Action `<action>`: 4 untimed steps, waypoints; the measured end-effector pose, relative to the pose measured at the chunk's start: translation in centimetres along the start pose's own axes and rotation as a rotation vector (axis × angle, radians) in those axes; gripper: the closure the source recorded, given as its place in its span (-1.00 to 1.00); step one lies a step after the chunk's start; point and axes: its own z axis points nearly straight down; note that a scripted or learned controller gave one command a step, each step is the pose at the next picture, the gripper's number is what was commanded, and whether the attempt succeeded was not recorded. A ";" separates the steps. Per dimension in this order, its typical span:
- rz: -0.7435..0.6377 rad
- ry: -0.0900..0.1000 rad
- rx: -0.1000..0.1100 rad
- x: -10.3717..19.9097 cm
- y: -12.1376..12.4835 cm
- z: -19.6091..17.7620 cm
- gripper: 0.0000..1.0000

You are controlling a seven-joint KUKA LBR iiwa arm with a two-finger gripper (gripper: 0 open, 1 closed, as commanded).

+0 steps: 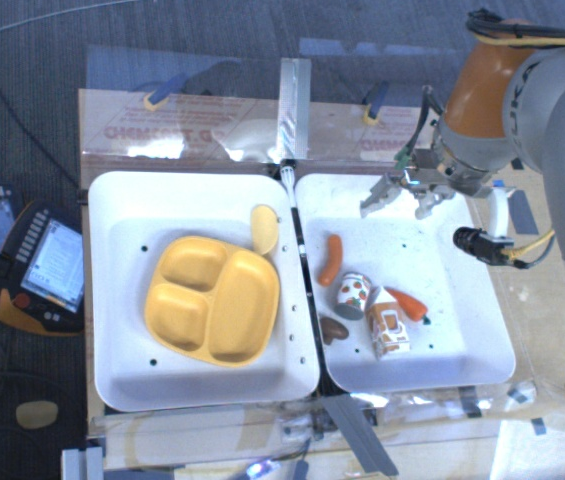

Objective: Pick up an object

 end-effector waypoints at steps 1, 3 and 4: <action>0.115 -0.003 -0.009 1.0 -4.7 9.3 -1.00; 0.216 -0.005 -0.031 1.5 -14.4 9.4 -1.00; 0.217 -0.003 -0.034 1.4 -14.1 8.3 1.00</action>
